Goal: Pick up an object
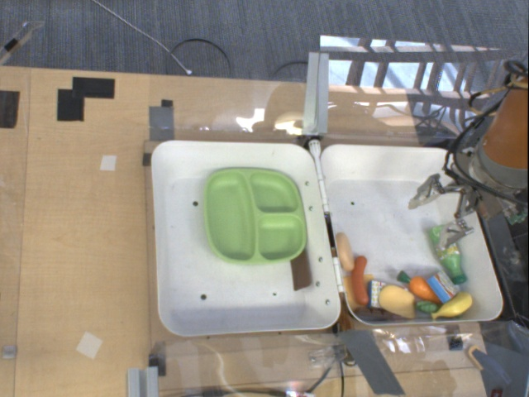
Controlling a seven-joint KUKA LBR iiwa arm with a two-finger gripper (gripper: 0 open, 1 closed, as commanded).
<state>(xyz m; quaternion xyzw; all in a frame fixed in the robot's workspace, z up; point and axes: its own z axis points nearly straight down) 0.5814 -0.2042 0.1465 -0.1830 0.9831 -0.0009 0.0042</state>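
My gripper [443,211] is open, fingers spread, nothing between them. It hangs over the right side of the right bin [372,180], just above and beside a green toy [449,252] by the right wall. My read: approach step, no grasp yet.

Candidates are piled along the bin's near edge: yellow banana [455,306], orange carrot [421,288], pale yellow piece [397,302], red sausage-shaped piece [359,278]. They touch or overlap, so they're harder to isolate.

Green toy is nearest and sits apart from the pile. Next move likely: centre over it, drop, close. Risk: it's close to the bin wall, so one finger may hit the wall.

Left bin [178,246] holds a green divided plate [254,214] and a brown block [301,272] beside it.
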